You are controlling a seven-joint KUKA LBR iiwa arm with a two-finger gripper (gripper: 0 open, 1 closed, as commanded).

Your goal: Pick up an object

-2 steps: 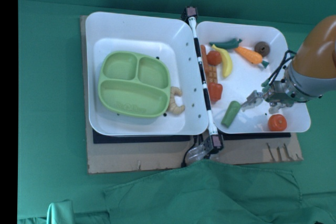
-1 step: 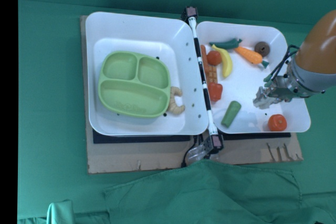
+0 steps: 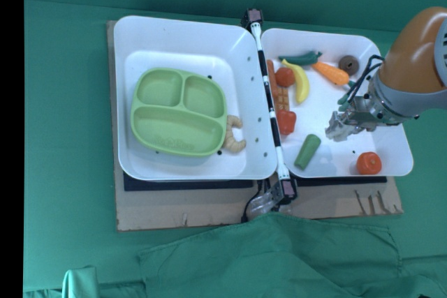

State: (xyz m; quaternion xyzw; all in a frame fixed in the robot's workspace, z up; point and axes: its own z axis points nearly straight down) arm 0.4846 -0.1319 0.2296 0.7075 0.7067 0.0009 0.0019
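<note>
Gripper (image 3: 337, 130) hangs low over the right bin (image 3: 394, 143), tips pointing toward the bin's middle; can't tell if it's released or clenched from this angle, and nothing visible between the tips; just beside the tips, toward the near-left, lies a green cucumber (image 3: 306, 151), tilted, apart from them; near-right of the tips sits a red tomato (image 3: 369, 163) by the bin's front corner; further left along the divider, a red pepper (image 3: 286, 121), a strip of corn (image 3: 281, 98) and another small tomato (image 3: 284, 76); beyond the tips toward the far wall, a banana (image 3: 301, 81), an orange carrot (image 3: 330, 72), a dark green pepper (image 3: 299, 58) and a brown round pc (image 3: 348, 64); well apart, in the left bin (image 3: 140, 38), a green divided plate (image 3: 179, 111) w/ a croissant (image 3: 234, 134) touching its right edge; the arm's orange band (image 3: 417, 47) rises at the right.
</note>
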